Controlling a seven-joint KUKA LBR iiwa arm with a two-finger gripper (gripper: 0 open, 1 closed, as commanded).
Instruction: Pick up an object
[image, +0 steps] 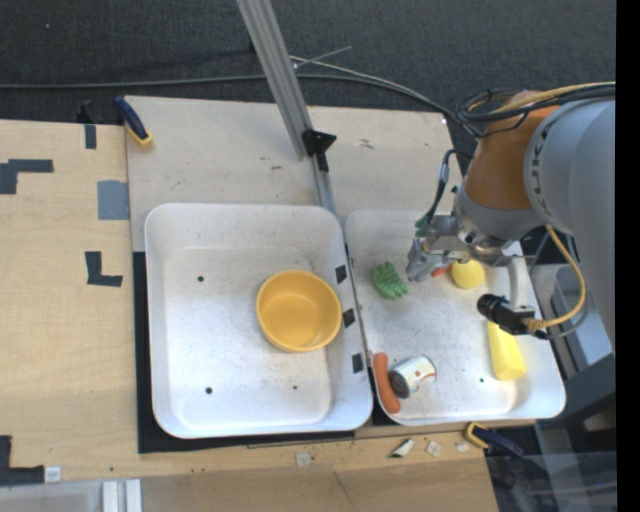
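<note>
Right white bin (540, 405): small green ridged toy (390, 281) just left of pincer (428, 262); pincer state unclear.

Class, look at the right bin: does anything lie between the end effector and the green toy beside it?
Nothing visible does. The end effector hangs just right of the green toy, with bare bin floor between them. The yellow ball lies on its far side, away from the toy.

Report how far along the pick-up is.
Done: the arm has reached into the right bin, its tool low between the green toy and the yellow ball. In hand: nothing visibly gripped. Left: grasping and lifting an object.
</note>
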